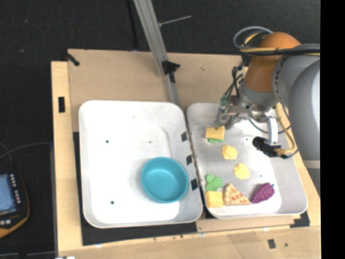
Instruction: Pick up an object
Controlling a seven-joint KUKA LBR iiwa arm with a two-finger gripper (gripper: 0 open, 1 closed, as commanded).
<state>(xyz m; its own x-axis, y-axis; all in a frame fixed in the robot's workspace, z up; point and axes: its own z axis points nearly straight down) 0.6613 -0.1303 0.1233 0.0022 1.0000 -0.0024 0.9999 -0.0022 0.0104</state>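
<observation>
Yellow-green sandwich toy (215,133) — flat, right bin's (291,182) top-left.

Robot lab: plywood bench (118,74), white bins (108,123), toy food.

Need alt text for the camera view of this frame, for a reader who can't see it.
The gripper hangs low at the far end of the right bin, just above a yellow-and-green toy sandwich. Nearer in that bin lie small toy foods, including a pizza slice and purple grapes; the left bin holds a teal bowl.
</observation>
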